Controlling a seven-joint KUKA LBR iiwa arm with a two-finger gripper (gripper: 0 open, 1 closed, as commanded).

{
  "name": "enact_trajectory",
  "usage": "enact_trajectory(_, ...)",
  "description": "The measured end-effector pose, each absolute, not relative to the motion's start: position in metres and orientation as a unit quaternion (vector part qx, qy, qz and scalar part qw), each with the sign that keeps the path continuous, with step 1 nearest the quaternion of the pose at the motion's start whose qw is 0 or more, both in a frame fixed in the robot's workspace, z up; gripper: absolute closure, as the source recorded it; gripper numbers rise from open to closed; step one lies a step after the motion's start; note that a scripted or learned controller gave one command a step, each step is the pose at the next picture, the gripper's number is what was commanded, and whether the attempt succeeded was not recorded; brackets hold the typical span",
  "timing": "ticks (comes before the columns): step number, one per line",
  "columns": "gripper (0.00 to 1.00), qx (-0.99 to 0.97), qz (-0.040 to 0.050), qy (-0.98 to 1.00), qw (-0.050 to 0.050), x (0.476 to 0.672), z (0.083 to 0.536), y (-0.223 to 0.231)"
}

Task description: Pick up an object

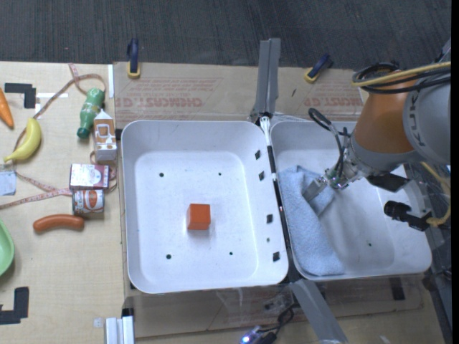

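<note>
An orange cube (199, 216) lies near the middle of the left white bin (143, 192). A pale blue-grey cloth (308, 231) is spread along the left side of the right white bin (401, 264). My gripper (319, 190) reaches in from the right. It is low over the upper part of the cloth, touching it or nearly so. The grey arm with its orange band (384, 124) stands above the right bin's far side.
Left of the bins the bench bears a banana (25, 140), a carrot (6, 110), a green bottle (90, 110), a small carton (105, 140), a can (89, 201), a sausage (59, 223) and a green plate (4, 248). A grey post (268, 77) rises between the bins.
</note>
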State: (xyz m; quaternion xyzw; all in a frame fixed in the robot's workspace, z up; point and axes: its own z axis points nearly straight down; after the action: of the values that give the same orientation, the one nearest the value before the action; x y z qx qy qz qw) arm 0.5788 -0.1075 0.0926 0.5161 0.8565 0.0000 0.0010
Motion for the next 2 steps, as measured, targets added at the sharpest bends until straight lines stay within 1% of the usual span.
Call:
enact_trajectory(1, 0.0, 0.558, -0.0001, 0.83, 0.001, 0.58, 0.093, -0.101)
enact_trajectory(2, 0.0, 0.529, 0.0001, 0.849, 0.001, 0.568, 0.093, -0.104)
